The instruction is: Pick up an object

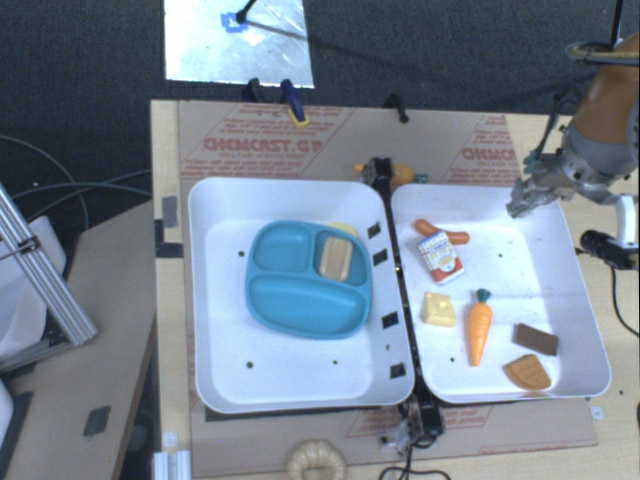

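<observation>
Nearest you, at the bottom edge, a beige ring point(318, 460) lay on the bench point(470, 138). You saw the left bin point(215, 268) holding a blue divided plate point(300, 303) with a tan slice point(335, 258). The right bin point(560, 268) held a carrot point(479, 333), carton point(440, 256), sausage point(442, 232) and cheese block point(438, 309). The gripper point(522, 203) hovered at that bin's upper right, apart from them all; you could not tell whether it was released or clenched.

Even, soft overhead light, faint shadows, glare on the foil sheet point(238, 26), slightly grainy but sharp throughout
</observation>
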Motion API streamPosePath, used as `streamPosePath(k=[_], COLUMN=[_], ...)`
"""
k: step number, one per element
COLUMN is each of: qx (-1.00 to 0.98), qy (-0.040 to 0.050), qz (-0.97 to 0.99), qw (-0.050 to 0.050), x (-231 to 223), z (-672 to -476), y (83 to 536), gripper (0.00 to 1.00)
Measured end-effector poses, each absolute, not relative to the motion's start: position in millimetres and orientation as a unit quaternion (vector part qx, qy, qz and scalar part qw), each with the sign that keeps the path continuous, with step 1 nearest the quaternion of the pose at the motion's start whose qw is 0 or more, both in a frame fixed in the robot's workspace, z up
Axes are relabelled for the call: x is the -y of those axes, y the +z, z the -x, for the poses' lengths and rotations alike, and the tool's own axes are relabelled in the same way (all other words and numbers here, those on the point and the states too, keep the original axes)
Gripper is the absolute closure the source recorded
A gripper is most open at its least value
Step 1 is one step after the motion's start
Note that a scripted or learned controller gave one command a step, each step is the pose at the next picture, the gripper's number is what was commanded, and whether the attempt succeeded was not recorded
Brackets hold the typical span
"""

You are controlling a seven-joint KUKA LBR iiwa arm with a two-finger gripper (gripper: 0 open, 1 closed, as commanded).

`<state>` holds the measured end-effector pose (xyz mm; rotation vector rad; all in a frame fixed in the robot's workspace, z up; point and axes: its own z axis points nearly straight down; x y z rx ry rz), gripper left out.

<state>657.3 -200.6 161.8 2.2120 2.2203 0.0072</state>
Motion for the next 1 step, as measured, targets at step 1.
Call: streamPosePath(k=[1], qx=[-0.709], qy=[0.0019], qz=[-0.705], qw=[0.003], x=[192.3], z=[-653.1], y=[218.6], gripper=[1.0])
